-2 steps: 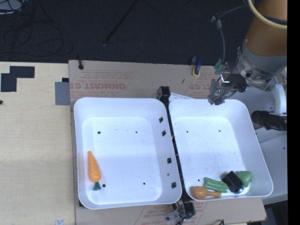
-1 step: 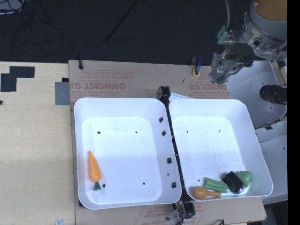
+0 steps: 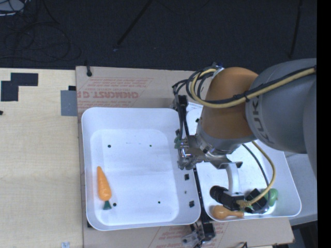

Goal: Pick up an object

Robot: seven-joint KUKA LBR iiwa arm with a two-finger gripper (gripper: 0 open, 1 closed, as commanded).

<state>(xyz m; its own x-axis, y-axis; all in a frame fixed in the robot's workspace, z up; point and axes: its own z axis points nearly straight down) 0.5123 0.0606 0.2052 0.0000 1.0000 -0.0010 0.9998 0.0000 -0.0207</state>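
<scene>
Found an orange carrot toy (image 3: 103, 184) lying in the left bin (image 3: 86, 138), near its front-left corner, well apart from the arm (image 3: 279, 107). Found the gripper (image 3: 184, 156) low at the wall between the 2 white bins; could not tell if released or clenched. Noticed an orange piece (image 3: 226, 213) and a green piece (image 3: 272, 194) near the front wall of the right bin (image 3: 285, 180).

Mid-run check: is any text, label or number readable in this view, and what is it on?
Nothing reads cleanly.
Red print on the cardboard sheet behind the left bin: upside down and blurred, unreadable.
Red print on the sheet's front edge: too small and partly hidden.
Dark letters on the arm's grey casing: cut off, unreadable.
</scene>
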